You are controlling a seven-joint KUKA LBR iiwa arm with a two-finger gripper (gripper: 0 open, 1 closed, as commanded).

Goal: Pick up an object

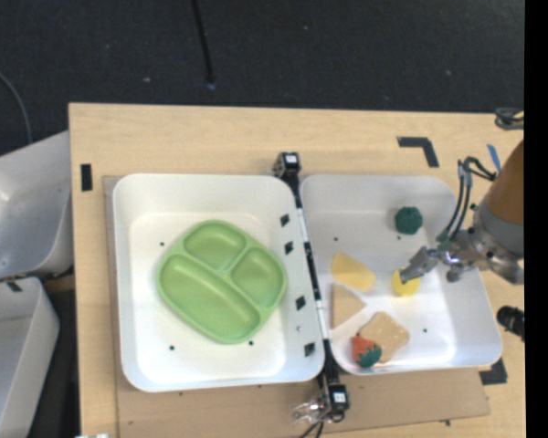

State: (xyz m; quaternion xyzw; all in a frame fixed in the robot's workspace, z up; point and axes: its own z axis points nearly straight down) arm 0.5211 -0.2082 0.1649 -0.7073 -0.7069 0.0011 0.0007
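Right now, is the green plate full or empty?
Empty: the green plate shows only bare compartments, lying flat in the left bin.

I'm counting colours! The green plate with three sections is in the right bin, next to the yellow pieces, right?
Not quite. The camera view shows the green plate in the left bin, alone. The yellow pieces lie in the right bin.

The arm [504,199] is cut off at the right, so just its orange band and wrist show. The gripper [418,267] hangs over the right bin [347,199], covering part of a small yellow piece [405,286]; whether it touches that piece is unclear, as is the state of its jaws. Near the bin's near rim, a red and green item [366,350] is too small to identify. The surface [256,140] runs out at the near edge.
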